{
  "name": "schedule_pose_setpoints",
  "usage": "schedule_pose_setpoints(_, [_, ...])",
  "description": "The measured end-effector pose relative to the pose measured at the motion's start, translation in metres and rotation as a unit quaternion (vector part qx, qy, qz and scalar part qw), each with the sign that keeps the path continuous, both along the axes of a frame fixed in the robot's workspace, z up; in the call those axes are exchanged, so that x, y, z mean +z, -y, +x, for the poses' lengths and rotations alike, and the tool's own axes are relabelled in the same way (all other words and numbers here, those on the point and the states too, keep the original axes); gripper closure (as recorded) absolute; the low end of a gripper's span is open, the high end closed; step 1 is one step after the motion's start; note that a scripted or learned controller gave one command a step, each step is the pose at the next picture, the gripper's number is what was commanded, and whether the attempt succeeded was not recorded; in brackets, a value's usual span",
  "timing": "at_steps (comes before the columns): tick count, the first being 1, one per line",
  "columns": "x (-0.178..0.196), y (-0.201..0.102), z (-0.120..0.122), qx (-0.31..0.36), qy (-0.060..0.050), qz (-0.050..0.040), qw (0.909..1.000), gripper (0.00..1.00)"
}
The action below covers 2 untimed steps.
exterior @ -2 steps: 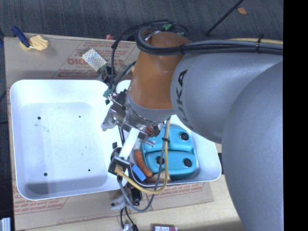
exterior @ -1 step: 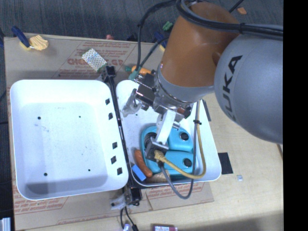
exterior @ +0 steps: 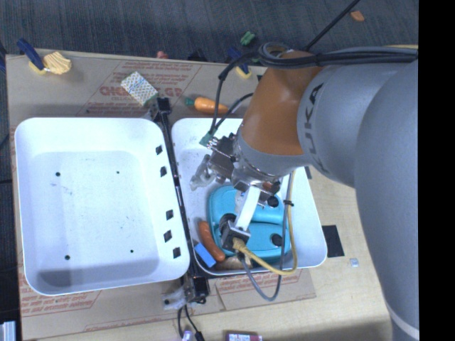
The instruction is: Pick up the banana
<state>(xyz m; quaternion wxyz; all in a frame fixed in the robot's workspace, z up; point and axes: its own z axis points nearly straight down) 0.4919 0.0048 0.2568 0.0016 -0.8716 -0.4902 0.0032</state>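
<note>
2 shallow white bins are set side by side on a brown cardboard sheet [exterior: 85,94]: the left bin [exterior: 43,130] at 9 o'clock and the right bin [exterior: 316,244] toward 5 o'clock. In the right bin a blue plastic item [exterior: 266,226] is seen, with an orange sausage-shaped piece [exterior: 207,231] and a small blue block [exterior: 210,253] just beside it at its 8 o'clock. On the cardboard, a toy carrot [exterior: 207,106] lies at 12 o'clock, a patterned packet [exterior: 138,87] at 11 o'clock, and a yellow piece [exterior: 57,64] near the 10 o'clock corner.
</note>
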Motion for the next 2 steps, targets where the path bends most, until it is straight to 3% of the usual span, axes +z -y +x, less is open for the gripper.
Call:
schedule_pose_setpoints(1, [0.01,-0.0008,0.0002,0.003,-0.001,0.0004,1.0,1.0])
schedule_pose_setpoints(2, [0.01,-0.0009,0.0002,0.003,-0.001,0.0001,1.0,0.0])
